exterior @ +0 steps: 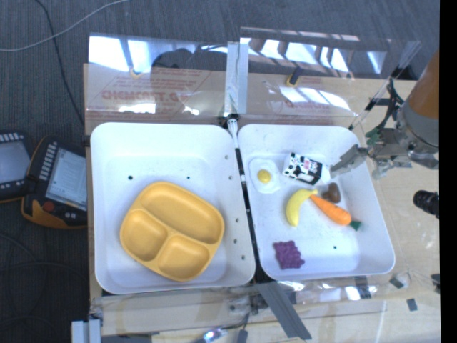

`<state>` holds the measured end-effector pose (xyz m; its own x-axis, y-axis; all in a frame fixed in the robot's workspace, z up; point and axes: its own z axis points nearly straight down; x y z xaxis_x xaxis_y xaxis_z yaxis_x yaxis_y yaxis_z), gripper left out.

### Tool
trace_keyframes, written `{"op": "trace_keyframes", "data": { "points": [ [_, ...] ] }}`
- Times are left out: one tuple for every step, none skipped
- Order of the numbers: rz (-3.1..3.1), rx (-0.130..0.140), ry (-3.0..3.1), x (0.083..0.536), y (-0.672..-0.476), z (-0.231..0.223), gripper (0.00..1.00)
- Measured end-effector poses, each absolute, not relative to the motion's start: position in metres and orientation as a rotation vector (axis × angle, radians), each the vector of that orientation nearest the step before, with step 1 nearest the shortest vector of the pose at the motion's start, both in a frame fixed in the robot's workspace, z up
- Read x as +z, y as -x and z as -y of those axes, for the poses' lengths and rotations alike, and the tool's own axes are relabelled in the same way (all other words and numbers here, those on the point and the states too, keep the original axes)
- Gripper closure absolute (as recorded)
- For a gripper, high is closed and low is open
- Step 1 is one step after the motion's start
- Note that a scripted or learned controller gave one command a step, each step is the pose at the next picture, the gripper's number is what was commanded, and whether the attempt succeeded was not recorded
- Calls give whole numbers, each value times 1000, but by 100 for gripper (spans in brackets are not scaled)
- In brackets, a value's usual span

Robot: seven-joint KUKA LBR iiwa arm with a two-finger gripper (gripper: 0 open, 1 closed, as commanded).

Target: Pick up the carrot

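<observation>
1. Pincer (348,161) poised above the right bin's (371,252) far right edge; finger spread impossible to tell from here, nothing seen held.
2. Carrot (331,209) lying flat near the middle of the right bin, tip touching the banana (297,206), green end toward the right wall, brown lump (333,191) just beside.
3. Probably a light, stiff, smooth toy; liable to slip or roll.
4. Best taken across the thick middle, clear of the banana.
</observation>
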<state>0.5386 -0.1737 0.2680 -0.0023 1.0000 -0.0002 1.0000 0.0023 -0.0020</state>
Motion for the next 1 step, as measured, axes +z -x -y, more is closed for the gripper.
{"op": "trace_keyframes", "data": {
  "points": [
    [2058, -1, 2353, 114, -508, 216, 0]
  ]
}}
